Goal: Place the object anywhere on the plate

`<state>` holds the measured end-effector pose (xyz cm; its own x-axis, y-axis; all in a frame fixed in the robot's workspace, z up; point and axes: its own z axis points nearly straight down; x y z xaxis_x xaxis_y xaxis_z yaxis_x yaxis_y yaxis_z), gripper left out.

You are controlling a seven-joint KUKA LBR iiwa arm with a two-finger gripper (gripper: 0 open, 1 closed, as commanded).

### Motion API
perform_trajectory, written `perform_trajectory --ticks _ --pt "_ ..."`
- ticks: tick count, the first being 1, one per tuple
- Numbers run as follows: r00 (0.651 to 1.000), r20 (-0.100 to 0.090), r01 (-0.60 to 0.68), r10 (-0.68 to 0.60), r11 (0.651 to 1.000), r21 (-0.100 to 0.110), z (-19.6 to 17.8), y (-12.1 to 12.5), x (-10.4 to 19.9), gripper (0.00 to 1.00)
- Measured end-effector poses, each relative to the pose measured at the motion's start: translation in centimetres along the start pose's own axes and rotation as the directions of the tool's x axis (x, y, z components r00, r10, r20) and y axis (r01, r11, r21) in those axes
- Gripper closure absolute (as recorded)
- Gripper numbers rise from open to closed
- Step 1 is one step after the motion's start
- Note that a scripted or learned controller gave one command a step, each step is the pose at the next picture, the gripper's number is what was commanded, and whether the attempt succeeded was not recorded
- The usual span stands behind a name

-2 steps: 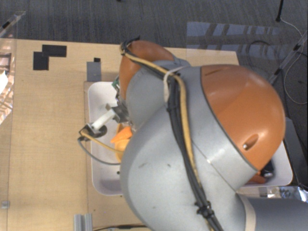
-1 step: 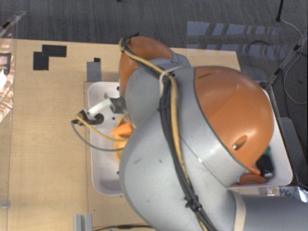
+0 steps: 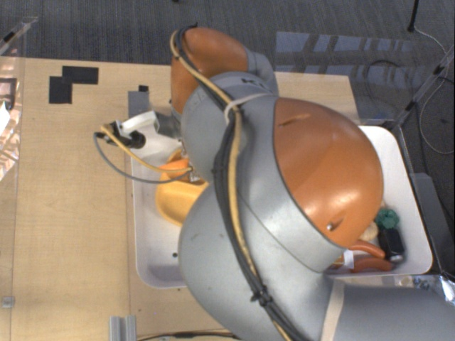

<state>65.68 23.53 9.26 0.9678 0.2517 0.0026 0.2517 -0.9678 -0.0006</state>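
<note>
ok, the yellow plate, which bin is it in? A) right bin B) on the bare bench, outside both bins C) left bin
C: the yellow plate lies inside the left bin, partly hidden by the arm; the right bin holds small dark and green items instead.

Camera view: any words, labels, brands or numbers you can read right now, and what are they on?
None can be read.
Black blocks on the bench: plain shapes, no characters.
Arm: no marking legible on its grey and orange shells.
Items in the right bin's corner, green and black: too small to show any label.
</note>
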Motion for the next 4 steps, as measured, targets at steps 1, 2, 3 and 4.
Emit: perform_trajectory --ticks 1,2,3,4 --pt "1.0 -0.001 0.003 -0.003 1.0 0.002 -0.9 -0.1 0.1 1.0" --pt "0.999 -0.013 -0.044 0.044 0.999 0.001 -17.0 -0.5 -1.0 1.0" --pt "0.993 -0.004 0.118 -0.118 0.993 -0.004 -28.5 0.1 0.9 1.0" --pt "1.0 0.009 -0.007 0.007 1.0 -0.005 -17.5 -2.4 -8.3 1.0"
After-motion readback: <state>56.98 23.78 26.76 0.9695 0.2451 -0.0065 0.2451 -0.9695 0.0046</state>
